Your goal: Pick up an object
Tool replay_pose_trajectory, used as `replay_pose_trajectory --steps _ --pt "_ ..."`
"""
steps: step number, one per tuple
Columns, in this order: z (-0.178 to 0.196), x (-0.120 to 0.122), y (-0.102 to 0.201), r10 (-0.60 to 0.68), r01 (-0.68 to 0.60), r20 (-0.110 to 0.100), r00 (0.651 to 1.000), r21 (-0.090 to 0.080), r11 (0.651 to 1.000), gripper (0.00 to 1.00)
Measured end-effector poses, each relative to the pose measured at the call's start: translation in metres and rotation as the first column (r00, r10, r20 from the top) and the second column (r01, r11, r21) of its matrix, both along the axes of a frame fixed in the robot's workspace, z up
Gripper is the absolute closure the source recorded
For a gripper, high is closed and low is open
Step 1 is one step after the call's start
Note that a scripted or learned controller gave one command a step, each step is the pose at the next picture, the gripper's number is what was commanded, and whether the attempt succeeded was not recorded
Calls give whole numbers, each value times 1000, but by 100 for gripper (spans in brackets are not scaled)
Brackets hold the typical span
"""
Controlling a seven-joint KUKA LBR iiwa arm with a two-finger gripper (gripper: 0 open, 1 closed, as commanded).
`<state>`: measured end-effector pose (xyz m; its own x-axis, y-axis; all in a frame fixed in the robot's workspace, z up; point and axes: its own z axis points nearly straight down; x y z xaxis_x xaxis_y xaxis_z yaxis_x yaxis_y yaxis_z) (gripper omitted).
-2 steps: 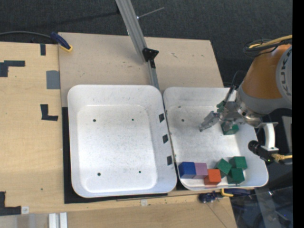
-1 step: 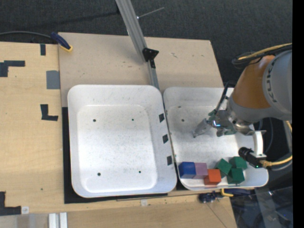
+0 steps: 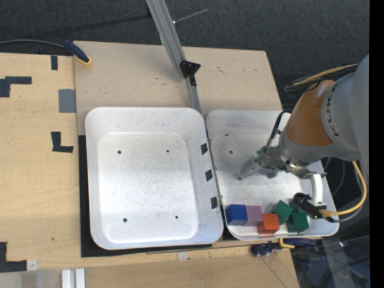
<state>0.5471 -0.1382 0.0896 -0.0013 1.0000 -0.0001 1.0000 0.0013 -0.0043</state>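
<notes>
tan wooden bench [image 3: 132, 83] with two white bins, left bin [image 3: 147, 176] beside right bin [image 3: 240, 131]

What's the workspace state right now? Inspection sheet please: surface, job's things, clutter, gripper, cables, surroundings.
Surface: wooden bench bearing left bin and right bin, side by side.
Job's things: blue block, lilac block, orange block, two green blocks, clustered along the right bin's near edge.
Clutter: nothing seen.
Gripper: gripper over mid right bin, apart from the blocks; nothing between its fingers.
Cables: yellow cable by the arm.
Surroundings: slanted metal rail; dark tape marks.
</notes>
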Motion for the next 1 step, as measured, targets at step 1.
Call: replay_pose_trajectory --steps 1 --pt "11 0 1 1 -1 1 1000 1 1000 100"
